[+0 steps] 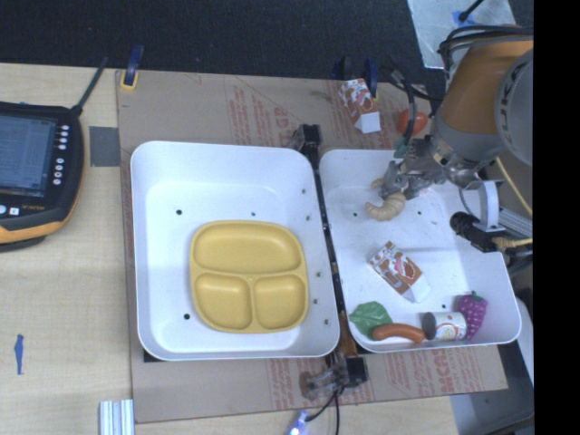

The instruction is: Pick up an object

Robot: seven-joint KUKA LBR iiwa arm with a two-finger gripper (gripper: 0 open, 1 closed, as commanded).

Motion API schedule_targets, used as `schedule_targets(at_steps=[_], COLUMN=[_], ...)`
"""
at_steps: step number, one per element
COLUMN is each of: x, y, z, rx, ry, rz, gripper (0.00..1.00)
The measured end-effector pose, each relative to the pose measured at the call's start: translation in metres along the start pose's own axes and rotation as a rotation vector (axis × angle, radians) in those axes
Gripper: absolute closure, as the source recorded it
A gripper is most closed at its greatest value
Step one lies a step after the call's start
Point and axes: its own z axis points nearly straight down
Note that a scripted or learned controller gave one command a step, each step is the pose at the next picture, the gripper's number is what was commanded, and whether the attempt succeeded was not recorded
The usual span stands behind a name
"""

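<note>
grey arm reaches down, gripper over croissant.

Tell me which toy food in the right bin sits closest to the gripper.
The tan croissant, directly at the gripper. The hot dog, grapes and green leaf lie along the bin's near edge.

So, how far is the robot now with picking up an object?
Done: the gripper has reached the right bin and sits just over the croissant. In hand: the grasp itself; I cannot tell if the croissant is gripped. Left: lifting it. The carton, hot dog and grapes lie untouched in the bin.
</note>
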Motion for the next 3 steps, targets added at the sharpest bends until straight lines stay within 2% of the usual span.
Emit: schedule_targets(at_steps=[1, 2, 3], x=[-0.016, 0.063, 0.063], y=[-0.014, -0.012, -0.012], z=[-0.039, -0.087, -0.087], rx=[0.0, 0.001, 0.003], ry=[-0.002, 0.0, -0.001], rz=[0.003, 0.001, 0.002], gripper=[1.0, 1.0, 0.0])
